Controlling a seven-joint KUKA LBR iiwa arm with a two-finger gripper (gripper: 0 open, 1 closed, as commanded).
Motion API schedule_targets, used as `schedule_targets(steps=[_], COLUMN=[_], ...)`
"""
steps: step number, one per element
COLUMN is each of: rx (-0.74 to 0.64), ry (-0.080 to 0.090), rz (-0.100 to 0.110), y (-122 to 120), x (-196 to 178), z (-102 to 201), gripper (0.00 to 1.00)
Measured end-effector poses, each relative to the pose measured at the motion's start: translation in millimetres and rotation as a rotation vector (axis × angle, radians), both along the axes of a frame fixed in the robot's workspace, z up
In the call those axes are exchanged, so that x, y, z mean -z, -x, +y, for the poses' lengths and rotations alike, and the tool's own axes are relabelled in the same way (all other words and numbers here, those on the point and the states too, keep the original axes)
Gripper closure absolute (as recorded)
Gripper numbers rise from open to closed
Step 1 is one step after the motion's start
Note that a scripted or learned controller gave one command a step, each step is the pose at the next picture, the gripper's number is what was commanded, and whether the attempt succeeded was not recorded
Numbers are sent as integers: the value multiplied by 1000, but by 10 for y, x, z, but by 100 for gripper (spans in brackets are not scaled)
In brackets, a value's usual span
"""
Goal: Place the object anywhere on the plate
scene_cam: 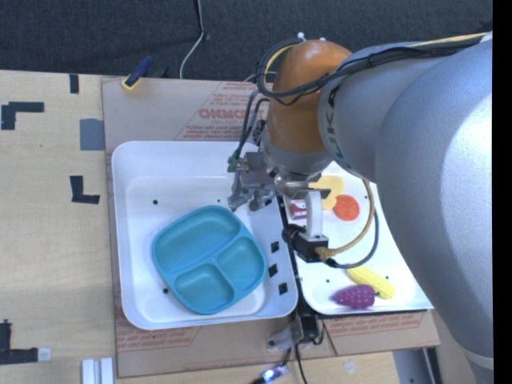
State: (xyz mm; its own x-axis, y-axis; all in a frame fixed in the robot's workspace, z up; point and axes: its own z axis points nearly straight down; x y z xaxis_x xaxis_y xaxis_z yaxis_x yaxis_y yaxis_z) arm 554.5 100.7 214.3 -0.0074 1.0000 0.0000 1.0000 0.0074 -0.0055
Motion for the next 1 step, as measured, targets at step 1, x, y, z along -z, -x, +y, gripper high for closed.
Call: schedule_targets(steps=[1], rx=[4], ry=[2], rz=[0], y=[2], x=[-6], z=[-33], gripper=[0])
